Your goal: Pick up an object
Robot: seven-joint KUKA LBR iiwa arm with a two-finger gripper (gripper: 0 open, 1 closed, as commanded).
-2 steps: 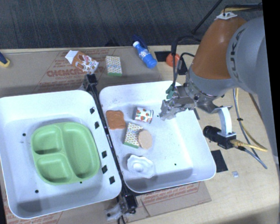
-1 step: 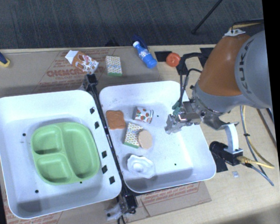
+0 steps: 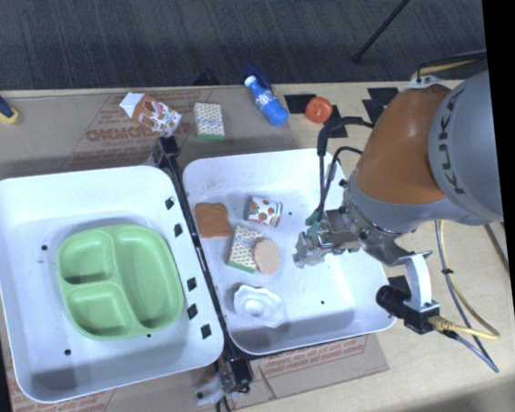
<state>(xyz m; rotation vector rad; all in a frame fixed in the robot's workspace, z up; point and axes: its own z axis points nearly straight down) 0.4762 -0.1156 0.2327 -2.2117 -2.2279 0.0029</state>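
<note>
The grey arm with its orange band (image 3: 417, 156) reached in over the right-hand shallow white bin (image 3: 342, 315), its gripper (image 3: 309, 245) hanging low above bare floor just right of the objects. How the jaws stood could not be told, and nothing was seen held; the pick was judged not yet made.

The left-hand white bin (image 3: 20, 299) held a pale green compartmented plastic tray (image 3: 119, 279). In the right bin lay a brown square slab (image 3: 211, 219), a green-and-white patterned packet (image 3: 242, 246), a crumpled white piece (image 3: 259, 303), a small printed cup on its side (image 3: 264, 211) and a tan round disc (image 3: 267, 257) touching the packet.

The tabletop (image 3: 75, 119) was brown printed cardboard; dark carpet (image 3: 175, 26) lay beyond it.
</note>
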